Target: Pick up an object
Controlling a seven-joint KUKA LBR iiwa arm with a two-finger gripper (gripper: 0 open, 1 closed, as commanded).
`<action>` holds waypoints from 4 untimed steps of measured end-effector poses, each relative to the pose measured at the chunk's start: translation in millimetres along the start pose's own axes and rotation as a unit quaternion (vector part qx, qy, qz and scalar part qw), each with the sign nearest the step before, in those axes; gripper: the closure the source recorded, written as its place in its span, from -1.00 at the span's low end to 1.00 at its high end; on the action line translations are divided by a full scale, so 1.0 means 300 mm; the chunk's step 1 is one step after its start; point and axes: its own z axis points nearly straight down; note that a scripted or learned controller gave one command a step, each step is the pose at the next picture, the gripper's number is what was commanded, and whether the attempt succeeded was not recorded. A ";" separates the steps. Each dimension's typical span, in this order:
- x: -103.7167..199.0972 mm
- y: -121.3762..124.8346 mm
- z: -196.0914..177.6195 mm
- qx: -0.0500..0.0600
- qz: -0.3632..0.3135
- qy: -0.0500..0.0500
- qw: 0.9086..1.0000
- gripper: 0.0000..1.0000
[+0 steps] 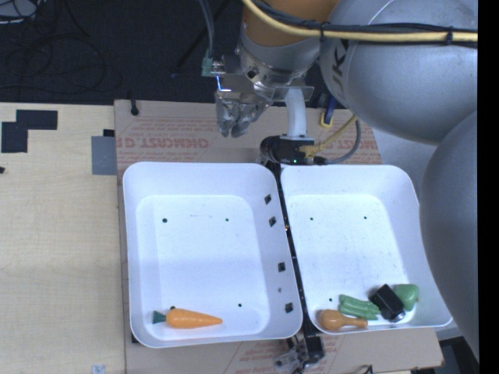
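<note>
Overhead, the gripper [236,121] hung behind the bins, nothing visibly in it; whether it was apart or together, I couldn't tell. Carrot [189,318] lay alone in the left bin [134,248], an open target.

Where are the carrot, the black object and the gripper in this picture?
carrot [193,319]: camera view, middle of its orange body.
black object [387,301]: camera view, centre of its top face.
gripper [234,123]: camera view, between its fingertips, above the bins' far edge.
</note>
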 end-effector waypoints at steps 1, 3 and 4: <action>0.216 0.002 0.014 0.000 0.000 -0.001 1.000 1.00; 0.077 0.002 -0.391 -0.008 0.001 0.001 1.000 1.00; 0.139 0.002 -0.208 0.003 0.002 -0.002 1.000 1.00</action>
